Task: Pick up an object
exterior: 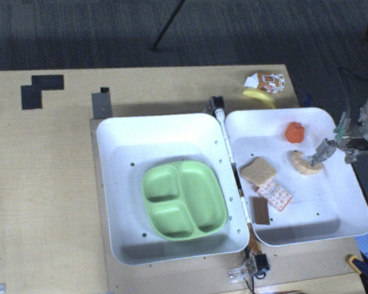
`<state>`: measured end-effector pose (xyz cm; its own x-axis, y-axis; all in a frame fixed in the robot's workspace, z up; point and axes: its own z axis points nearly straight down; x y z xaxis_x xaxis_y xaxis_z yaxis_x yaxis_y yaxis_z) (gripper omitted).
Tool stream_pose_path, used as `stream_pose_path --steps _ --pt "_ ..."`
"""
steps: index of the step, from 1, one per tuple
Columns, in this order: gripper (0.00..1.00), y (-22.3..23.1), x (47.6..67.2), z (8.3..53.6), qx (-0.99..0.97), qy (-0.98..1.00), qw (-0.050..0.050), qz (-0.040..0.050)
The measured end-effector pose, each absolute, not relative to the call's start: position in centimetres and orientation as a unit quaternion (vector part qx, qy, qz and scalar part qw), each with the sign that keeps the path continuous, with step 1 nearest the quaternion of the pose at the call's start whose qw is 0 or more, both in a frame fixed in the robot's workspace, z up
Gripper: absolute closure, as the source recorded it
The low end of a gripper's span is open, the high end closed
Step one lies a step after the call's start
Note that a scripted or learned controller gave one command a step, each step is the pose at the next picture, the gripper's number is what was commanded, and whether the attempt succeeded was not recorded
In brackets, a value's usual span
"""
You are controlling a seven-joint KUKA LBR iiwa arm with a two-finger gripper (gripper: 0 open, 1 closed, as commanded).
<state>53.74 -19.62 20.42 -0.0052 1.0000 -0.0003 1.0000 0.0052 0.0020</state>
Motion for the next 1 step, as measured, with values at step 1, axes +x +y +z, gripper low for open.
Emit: stream_pose_path --steps 1 --pt "0.0 -15.99 56.58 9.87 0.706 0.708 0.006 0.0031"
